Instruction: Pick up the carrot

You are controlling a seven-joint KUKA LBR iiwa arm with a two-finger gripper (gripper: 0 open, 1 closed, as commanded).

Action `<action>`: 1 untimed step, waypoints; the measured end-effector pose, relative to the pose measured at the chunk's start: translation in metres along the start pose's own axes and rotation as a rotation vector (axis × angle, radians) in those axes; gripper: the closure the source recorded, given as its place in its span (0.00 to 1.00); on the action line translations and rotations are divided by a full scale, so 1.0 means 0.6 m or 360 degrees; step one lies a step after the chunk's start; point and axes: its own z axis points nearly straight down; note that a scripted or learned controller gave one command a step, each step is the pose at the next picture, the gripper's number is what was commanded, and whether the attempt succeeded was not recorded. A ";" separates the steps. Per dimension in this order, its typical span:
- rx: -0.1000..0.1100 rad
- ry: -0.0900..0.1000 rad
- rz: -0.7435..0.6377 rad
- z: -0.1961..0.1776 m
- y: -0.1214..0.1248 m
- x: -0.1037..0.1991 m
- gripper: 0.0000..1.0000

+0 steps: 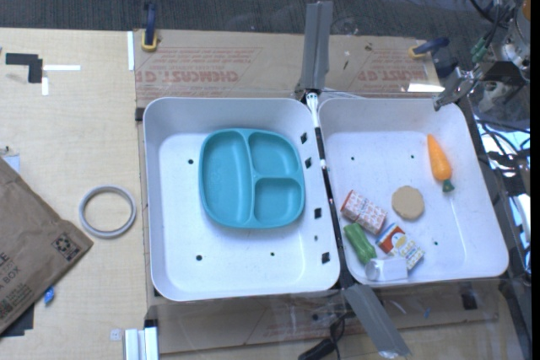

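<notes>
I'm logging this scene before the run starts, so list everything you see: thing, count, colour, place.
carrot: 1, orange with a green tip, right bin, near its right wall
round cookie: 1, tan, right bin, left of and below the carrot
small box: 1, red and white, right bin, left of the cookie
green item: 1, green, right bin, below the box
carton: 1, white with red and orange, right bin, near front wall
divided plate: 1, teal, centre of left bin
bins: 2, white, side by side
tape ring: 1, grey, bench left of bins
cardboard box: 1, brown, left edge
clamps: 2, blue and yellow, behind the bins
arm: partly visible, upper right corner
</notes>
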 end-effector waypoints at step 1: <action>0.0000 -0.0001 0.0084 0.160 0.026 -0.049 0.00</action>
